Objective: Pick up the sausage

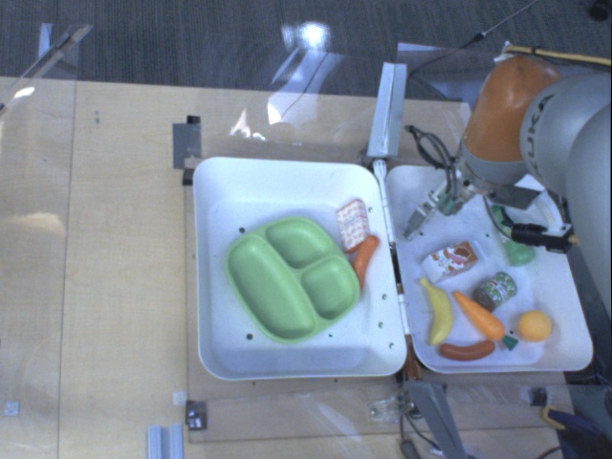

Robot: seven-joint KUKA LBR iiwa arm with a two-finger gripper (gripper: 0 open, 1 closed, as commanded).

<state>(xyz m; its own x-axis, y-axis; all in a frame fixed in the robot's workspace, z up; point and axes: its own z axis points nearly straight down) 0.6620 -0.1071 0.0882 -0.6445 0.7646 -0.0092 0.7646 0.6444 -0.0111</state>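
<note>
Sausage (467, 350) in right bin (574, 352) beside banana (438, 312); gripper (427, 212) state unclear.

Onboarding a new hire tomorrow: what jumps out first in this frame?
The big green divided plate in the left bin, with a snack packet and a carrot at its right edge. Then the right bin's cluster: banana, another carrot, orange, and the sausage along the near edge. The gripper sits at that bin's far left corner.
</note>
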